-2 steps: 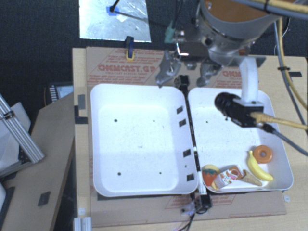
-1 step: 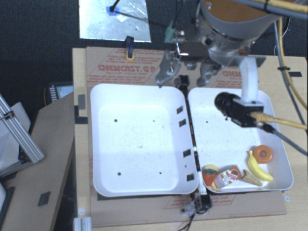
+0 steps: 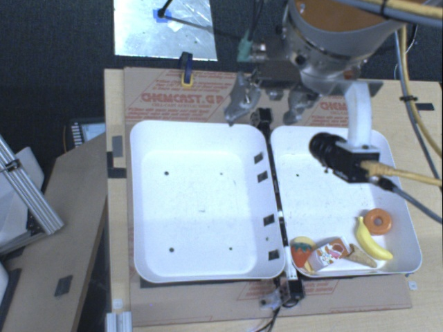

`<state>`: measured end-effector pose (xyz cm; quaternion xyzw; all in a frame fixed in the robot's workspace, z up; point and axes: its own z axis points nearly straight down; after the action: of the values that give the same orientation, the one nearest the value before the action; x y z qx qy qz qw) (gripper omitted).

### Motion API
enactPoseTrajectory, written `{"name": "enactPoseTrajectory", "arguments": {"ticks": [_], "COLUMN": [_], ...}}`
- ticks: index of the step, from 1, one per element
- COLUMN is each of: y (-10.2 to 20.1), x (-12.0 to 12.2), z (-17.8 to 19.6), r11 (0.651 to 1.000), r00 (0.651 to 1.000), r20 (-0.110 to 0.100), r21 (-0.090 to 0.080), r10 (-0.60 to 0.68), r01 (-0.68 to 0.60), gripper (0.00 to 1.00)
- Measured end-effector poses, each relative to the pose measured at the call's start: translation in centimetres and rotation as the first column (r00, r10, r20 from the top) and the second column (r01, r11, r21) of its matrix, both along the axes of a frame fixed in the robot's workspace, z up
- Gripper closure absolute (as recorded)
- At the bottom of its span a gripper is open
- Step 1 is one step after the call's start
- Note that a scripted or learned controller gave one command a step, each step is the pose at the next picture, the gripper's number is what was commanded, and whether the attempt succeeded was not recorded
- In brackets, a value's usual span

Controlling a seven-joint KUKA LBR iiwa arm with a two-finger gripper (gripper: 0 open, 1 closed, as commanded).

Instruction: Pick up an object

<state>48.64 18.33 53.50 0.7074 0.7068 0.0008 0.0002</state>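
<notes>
The fingers [image 3: 241, 106] stand spread apart with nothing between them, one grey finger at the left bin's far rim and the other just over the far end of the divide between the bins. The gripper [image 3: 266, 109] hangs above that far edge, well apart from every object.

Nearest the camera, along the near wall of the right bin [image 3: 405, 206], lie the objects. A red-and-white packet [image 3: 327, 254] rests by the near-left corner, touching a small orange-red piece [image 3: 302, 251] on its left, perhaps a toy tomato; the blur makes that hard to settle. Just right of the packet sits a tan wedge [image 3: 360, 256], and a banana [image 3: 370, 239] curves beside it, its upper end next to an orange ring [image 3: 378, 220].

Farther back, a black cylinder [image 3: 337, 153] on a white bracket hangs over the right bin, a yellow cable running from it to the right.

The left bin [image 3: 197, 199] shows a bare white floor with a few dark spots.

Beyond both bins lies brown cardboard [image 3: 176, 97] with red lettering, a yellow clip [image 3: 187, 71] on its far edge, and farther still a shiny metal plate [image 3: 166, 19] on the dark floor. The arm [image 3: 339, 19], with its orange band, fills the upper right.
</notes>
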Motion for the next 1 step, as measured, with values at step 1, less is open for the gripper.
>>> {"name": "enactPoseTrajectory", "arguments": {"ticks": [1], "y": [5.12], "x": [-0.05], "z": [-0.01], "r11": [1.000], "r00": [1.000], "r20": [0.000], "r21": [0.001], "r10": [0.009], "r01": [-0.009], "gripper": [0.00]}}
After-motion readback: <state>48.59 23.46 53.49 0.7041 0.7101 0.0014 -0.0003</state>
